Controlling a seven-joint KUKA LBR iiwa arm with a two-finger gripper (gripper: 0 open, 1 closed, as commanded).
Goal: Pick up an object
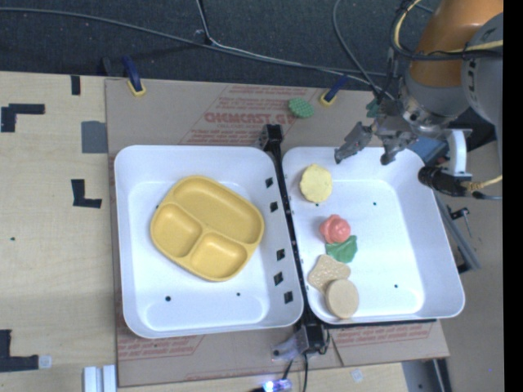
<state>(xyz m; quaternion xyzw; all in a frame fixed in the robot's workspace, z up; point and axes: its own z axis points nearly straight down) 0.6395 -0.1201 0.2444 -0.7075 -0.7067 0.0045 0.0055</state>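
End effector (pixel 367 147) hangs in the upper right of the frame, above the far rim of the right bin (pixel 413 288), its fingers spread wide with nothing between them. Just below it to the left lies a yellow round piece (pixel 315 184). Left bin (pixel 139 288) holds a yellow divided tray (pixel 206 227).

Even overhead lighting; white bins (pixel 139 300) bright with mild glare, soft shadows, slightly soft focus throughout.
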